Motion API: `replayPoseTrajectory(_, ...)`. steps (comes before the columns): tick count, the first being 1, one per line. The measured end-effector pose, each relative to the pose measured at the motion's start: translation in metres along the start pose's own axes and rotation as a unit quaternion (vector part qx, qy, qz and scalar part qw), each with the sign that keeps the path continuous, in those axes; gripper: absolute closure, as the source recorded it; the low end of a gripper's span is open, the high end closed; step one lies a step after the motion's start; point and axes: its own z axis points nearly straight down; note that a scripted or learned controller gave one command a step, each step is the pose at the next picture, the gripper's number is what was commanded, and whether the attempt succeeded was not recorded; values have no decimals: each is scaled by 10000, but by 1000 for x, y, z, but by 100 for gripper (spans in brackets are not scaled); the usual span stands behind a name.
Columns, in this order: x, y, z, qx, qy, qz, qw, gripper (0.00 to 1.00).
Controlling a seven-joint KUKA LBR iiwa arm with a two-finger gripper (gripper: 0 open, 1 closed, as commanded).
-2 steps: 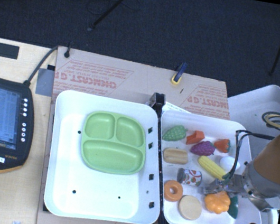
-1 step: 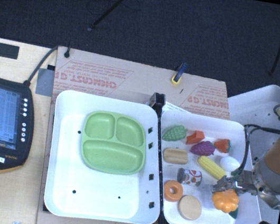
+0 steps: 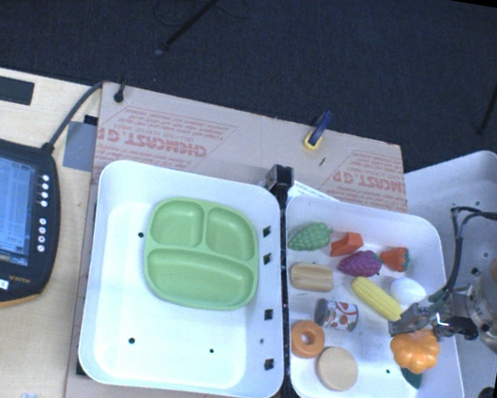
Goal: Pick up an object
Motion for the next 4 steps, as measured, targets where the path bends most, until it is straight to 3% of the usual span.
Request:
replayPoseTrajectory(1, 0, 0, -24, 8, 1, -3, 10000, 100)
replayPoseTrajectory(4, 135, 45, -13, 22, 5, -9, 10000, 100)
